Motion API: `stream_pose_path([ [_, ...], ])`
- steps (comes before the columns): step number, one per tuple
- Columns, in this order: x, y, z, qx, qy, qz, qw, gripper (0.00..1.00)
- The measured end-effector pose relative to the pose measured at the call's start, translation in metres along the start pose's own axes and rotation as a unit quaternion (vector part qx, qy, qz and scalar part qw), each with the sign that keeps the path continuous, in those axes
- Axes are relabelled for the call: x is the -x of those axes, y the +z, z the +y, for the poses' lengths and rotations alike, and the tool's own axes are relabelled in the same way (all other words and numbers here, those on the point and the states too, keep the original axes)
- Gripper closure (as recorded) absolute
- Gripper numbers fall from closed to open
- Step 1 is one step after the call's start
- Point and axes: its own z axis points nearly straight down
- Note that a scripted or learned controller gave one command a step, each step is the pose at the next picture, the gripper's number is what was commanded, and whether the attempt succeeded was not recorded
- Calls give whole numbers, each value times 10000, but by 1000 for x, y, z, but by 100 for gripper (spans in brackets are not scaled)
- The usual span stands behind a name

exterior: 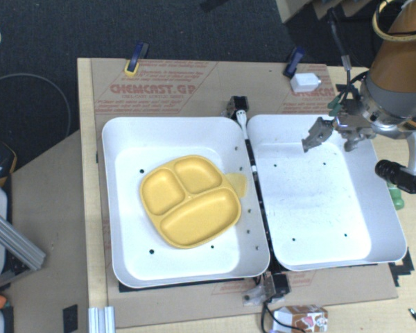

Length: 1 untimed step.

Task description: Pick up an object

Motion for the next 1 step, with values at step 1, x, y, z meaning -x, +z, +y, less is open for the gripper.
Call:
stream_pose_path([
  [1,-42,-151,-69,36,-23,-2,10000,0],
])
